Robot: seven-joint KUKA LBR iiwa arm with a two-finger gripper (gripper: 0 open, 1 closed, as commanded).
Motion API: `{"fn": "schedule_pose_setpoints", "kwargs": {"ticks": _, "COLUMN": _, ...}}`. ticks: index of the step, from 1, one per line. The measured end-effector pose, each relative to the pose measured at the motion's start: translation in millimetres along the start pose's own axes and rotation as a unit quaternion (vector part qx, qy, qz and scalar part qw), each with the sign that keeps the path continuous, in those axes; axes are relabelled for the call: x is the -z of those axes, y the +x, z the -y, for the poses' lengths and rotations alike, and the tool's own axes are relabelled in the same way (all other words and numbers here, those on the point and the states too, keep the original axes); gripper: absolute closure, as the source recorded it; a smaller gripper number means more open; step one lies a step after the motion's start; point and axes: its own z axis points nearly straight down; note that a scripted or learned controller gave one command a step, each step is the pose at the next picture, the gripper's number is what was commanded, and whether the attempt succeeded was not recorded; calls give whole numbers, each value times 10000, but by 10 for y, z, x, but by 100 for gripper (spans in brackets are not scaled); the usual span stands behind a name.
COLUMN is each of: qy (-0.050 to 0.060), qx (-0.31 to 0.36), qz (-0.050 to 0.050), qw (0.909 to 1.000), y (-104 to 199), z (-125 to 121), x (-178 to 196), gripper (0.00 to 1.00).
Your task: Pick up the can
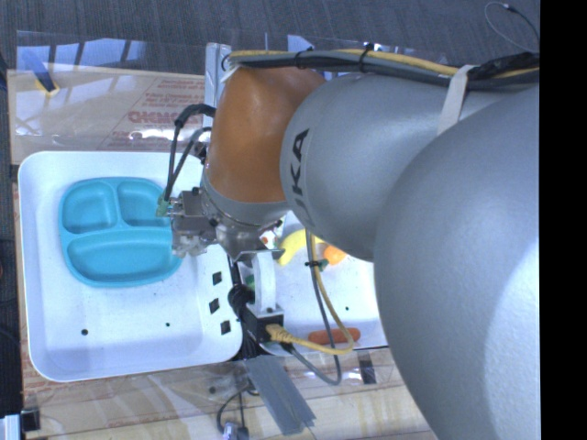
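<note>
My grey arm with its orange band [252, 136] reaches in from the right and covers most of the right bin [358, 305]. The wrist and gripper mount [220, 232] hang over the divide between the two bins. The arm hides the fingers. I see no can; the arm's bulk covers most of the right bin's floor.
A blue divided plate [115, 232] lies in the left bin [110, 337], near its back. In the right bin a yellow item [293, 246] and an orange item [332, 337] peek out beside the arm. Cables hang from the wrist.
</note>
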Motion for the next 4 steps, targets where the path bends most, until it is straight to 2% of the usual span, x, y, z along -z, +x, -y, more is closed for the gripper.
{"fn": "schedule_pose_setpoints", "kwargs": {"ticks": 1, "qy": 17, "qx": 46, "qz": 6, "qw": 10000, "y": 14, "z": 4, "x": 90, "gripper": 100}}
{"fn": "schedule_pose_setpoints", "kwargs": {"ticks": 2, "qy": 10, "qx": 450, "qz": -2, "qw": 9990, "y": -960, "z": 168, "x": -382, "gripper": 100}}
{"fn": "schedule_pose_setpoints", "kwargs": {"ticks": 3, "qy": 21, "qx": 479, "qz": -1, "qw": 9988, "y": -953, "z": 163, "x": -290, "gripper": 100}}
{"fn": "schedule_pose_setpoints", "kwargs": {"ticks": 4, "qy": 0, "qx": 1245, "qz": -4, "qw": 9922, "y": 506, "z": 202, "x": -79, "gripper": 100}}
